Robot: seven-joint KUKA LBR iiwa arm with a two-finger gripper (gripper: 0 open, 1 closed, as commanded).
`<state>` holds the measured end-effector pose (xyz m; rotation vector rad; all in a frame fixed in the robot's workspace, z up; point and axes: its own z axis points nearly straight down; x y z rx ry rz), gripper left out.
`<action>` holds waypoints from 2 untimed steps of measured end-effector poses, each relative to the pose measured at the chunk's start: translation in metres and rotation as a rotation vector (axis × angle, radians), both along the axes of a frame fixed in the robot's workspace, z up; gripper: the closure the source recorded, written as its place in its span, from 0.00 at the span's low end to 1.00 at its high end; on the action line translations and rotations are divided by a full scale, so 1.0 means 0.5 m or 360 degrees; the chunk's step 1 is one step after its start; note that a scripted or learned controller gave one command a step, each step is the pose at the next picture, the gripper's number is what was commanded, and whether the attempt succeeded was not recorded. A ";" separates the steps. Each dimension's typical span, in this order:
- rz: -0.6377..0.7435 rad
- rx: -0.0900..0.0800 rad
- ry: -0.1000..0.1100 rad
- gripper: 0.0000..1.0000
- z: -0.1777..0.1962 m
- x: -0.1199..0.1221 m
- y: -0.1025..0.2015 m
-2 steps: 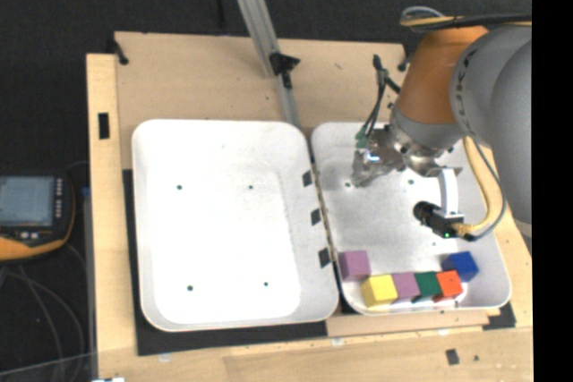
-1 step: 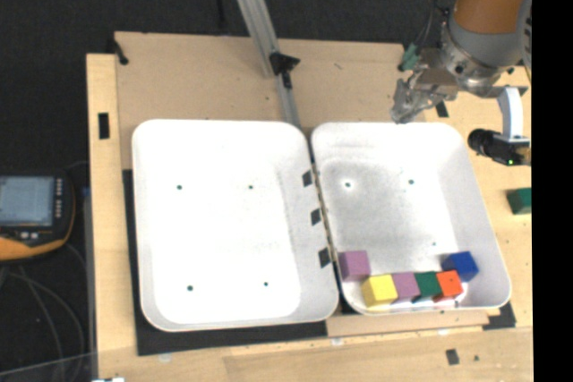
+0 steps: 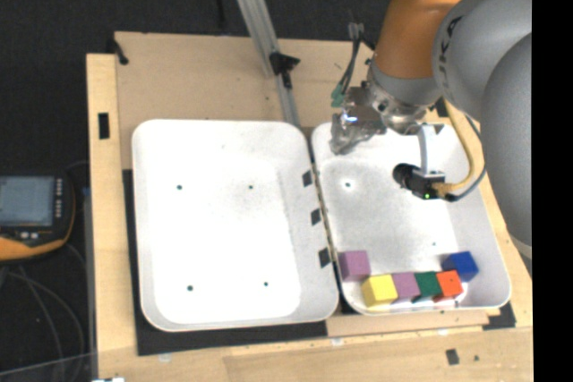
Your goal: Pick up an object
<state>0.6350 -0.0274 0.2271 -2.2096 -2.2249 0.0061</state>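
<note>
No legible text, label, brand name, number or sign appears on any surface in the camera view. The handheld unit [image 3: 31, 215] lying off the left edge of the counter [image 3: 224, 72] has a screen, but its content is too small and blurred to read. The small dark marks on the counter's left edge and along the seam between the two bins carry no readable characters.
</note>
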 end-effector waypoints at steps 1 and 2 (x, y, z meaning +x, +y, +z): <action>0.0000 0.0000 -0.0005 1.00 -0.065 -0.017 0.109; 0.0003 0.0002 -0.0012 1.00 -0.061 -0.026 0.249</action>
